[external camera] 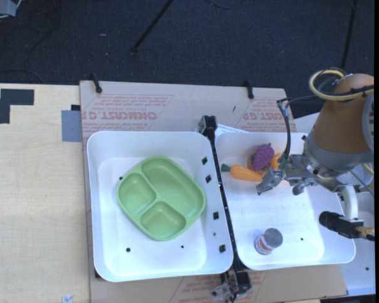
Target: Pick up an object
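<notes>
An orange carrot (pixel 242 172) lies in the upper part of the right bin (pixel 303 245), with a purple bunch of grapes (pixel 261 157) just beyond it. A small can with a silver lid (pixel 267 241) stands near the bin's front. My gripper (pixel 270 182) hangs low over the right bin, just right of the carrot's end and below the grapes. Nothing shows between its fingers. The arm's grey and orange wrist (pixel 341 128) hides the bin's far right corner.
The left bin (pixel 107 245) holds a green three-compartment plate (pixel 160 197). A black divider (pixel 218 197) runs between the bins. A black fitting (pixel 341 224) sits at the right bin's right edge. Cardboard lies under both bins.
</notes>
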Controlling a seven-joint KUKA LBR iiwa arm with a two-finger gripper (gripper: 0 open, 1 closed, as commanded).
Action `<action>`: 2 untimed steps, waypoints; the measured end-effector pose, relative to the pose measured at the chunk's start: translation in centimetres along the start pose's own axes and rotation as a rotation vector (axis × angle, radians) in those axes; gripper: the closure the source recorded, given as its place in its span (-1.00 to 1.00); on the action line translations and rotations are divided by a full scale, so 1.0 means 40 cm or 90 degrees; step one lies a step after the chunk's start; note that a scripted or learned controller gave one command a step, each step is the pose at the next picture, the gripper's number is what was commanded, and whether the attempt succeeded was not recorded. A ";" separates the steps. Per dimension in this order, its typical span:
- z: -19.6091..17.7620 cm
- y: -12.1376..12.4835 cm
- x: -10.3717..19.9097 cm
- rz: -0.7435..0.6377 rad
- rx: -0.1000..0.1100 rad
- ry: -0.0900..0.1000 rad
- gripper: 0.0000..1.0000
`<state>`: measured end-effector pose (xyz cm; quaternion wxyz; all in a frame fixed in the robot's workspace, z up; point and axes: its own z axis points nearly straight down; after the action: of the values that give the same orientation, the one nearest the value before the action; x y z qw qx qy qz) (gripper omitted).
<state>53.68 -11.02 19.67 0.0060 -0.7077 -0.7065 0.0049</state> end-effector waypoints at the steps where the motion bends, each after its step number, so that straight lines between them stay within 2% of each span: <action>1: -0.017 0.007 0.000 -0.001 -0.007 0.000 -1.00; 2: 0.100 0.025 0.011 -0.002 -0.005 0.000 -1.00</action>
<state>54.61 -10.58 15.65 0.0032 -0.7068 -0.7074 0.0020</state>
